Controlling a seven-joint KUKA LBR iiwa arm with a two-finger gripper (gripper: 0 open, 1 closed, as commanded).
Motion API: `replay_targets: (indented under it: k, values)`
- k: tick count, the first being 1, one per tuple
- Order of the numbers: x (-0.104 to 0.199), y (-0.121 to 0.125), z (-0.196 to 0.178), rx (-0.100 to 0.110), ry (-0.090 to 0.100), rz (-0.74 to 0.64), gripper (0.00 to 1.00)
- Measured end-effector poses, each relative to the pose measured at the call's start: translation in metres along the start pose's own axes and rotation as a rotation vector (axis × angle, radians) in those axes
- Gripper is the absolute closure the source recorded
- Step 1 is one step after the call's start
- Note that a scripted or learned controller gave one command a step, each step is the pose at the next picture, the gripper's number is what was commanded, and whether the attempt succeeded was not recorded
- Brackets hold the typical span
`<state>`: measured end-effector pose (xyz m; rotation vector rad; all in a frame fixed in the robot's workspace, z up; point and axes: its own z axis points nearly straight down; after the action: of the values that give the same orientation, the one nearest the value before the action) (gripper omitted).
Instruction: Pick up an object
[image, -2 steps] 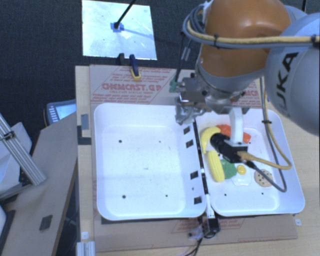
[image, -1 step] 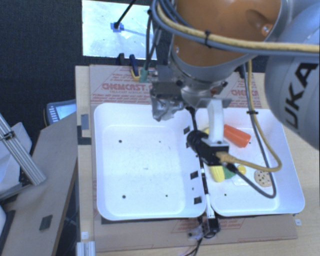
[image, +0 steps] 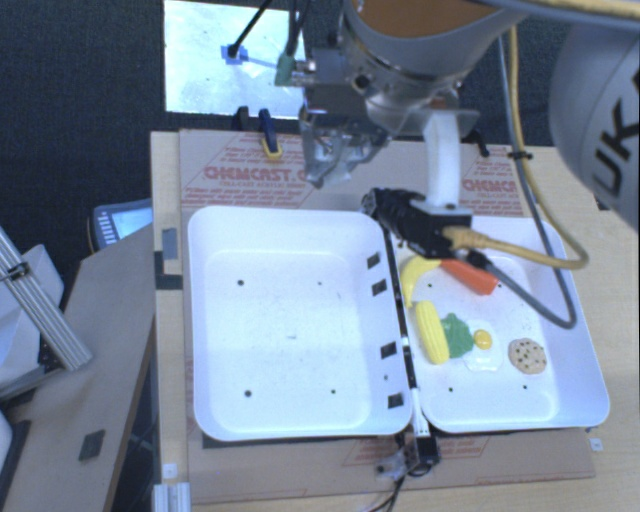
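Two shallow white bins sit side by side on the bench, joined along a black clipped seam (image: 396, 320), which I take as my landmark. The left bin (image: 215, 400), left of the seam, has only small dark dots on its floor. The right bin (image: 575, 400), right of the seam, holds all the toy food. A banana (image: 414, 275) lies just beside the seam near its far end, with an orange carrot (image: 470, 277) just to its right. Nearer along the seam lies a yellow corn cob (image: 431, 331), touching a green leafy piece (image: 458, 335). Right of that is a fried egg (image: 482, 340), and farther from the seam a chocolate-chip cookie (image: 527, 355). The gripper (image: 335, 160) hangs beyond the seam's far end, above the cardboard, holding nothing; open or closed, I cannot tell.
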<state>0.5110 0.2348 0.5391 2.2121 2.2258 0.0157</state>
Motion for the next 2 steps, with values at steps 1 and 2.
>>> replay_targets:
  k: [1,2]
  values:
    - [0.000,0.000,-0.007,0.005,-0.002,-0.005,1.00]
    - [0.000,0.000,-0.018,0.004,-0.001,-0.011,1.00]
